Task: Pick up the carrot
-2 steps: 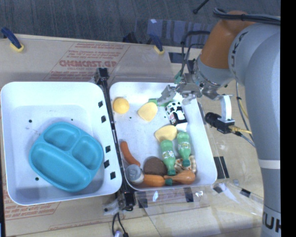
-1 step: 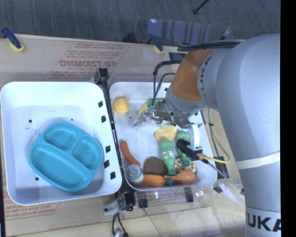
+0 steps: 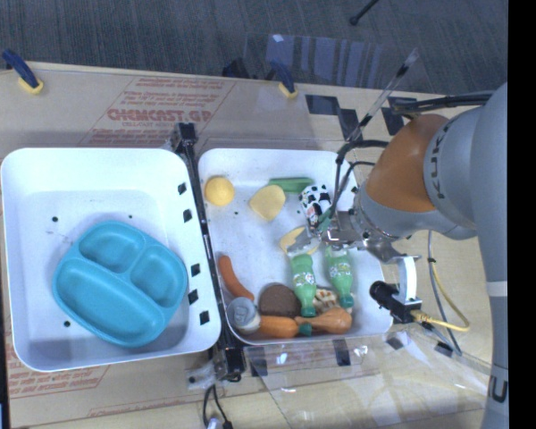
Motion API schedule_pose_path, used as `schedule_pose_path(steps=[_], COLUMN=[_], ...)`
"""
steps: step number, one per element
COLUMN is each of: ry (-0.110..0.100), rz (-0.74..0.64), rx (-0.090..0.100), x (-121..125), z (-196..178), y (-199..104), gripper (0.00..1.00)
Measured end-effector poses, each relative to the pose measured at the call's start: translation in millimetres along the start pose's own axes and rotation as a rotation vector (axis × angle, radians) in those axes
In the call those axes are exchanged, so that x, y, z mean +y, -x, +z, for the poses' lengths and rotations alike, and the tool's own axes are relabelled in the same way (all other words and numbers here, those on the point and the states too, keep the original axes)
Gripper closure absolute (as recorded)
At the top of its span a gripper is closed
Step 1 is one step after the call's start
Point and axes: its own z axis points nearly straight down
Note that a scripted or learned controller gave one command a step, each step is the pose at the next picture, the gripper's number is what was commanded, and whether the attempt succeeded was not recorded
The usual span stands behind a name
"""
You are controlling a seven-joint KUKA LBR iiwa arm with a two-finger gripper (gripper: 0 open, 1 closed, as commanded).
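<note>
Carrot (image 3: 278, 326) lies at the right bin's (image 3: 250, 164) near wall, wedged between a brown ball (image 3: 278, 299) and 2 green bottles (image 3: 305, 281). I can't tell how the tool (image 3: 332, 231) is set. Risk I see: crowding, it grabs a neighbour instead.

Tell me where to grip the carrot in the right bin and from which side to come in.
Grip the carrot at its orange middle, coming from above with fingers across its width. It lies flat along the right bin's near wall, crowded by the brown ball, so its ends probably offer less room.
</note>
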Motion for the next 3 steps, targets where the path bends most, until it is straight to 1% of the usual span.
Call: schedule_pose_path(steps=[1, 2, 3], ry=[0.000, 0.004, -0.002], rz=[-0.082, 0.002, 0.121], rx=[-0.013, -0.015, -0.017], x=[71, 123, 39], z=[27, 23, 26], y=[-106, -30, -33], gripper=[0.00, 0.00, 0.00])
